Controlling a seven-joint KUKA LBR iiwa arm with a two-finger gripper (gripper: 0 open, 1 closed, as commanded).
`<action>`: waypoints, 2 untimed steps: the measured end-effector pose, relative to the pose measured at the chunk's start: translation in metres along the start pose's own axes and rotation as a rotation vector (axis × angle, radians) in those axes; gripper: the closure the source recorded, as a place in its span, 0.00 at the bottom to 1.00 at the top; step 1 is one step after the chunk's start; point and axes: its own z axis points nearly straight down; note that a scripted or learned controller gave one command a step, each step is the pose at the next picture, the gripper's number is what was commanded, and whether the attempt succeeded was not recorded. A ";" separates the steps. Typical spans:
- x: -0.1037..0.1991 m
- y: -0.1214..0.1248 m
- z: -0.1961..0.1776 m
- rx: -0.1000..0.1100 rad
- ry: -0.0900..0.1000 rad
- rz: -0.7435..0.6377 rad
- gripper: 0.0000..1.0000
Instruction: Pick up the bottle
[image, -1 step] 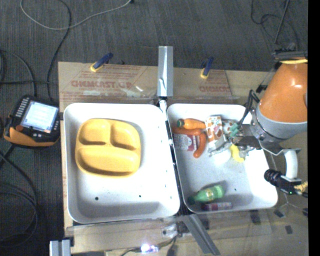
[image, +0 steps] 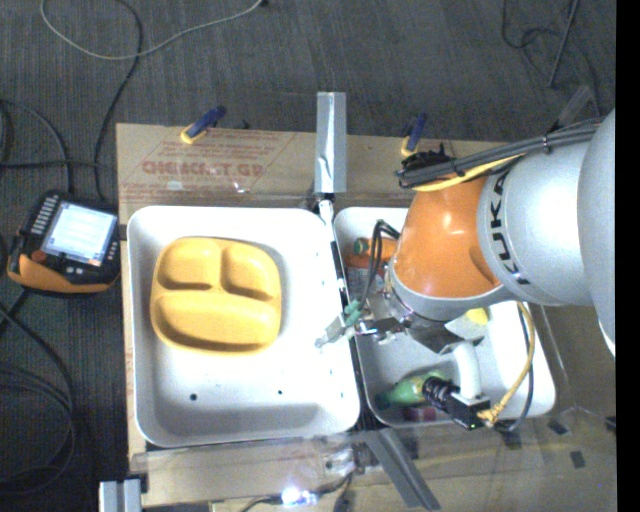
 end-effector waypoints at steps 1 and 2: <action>-0.066 -0.007 0.018 -0.008 0.018 0.057 0.00; -0.122 -0.020 0.013 -0.001 0.001 -0.042 0.00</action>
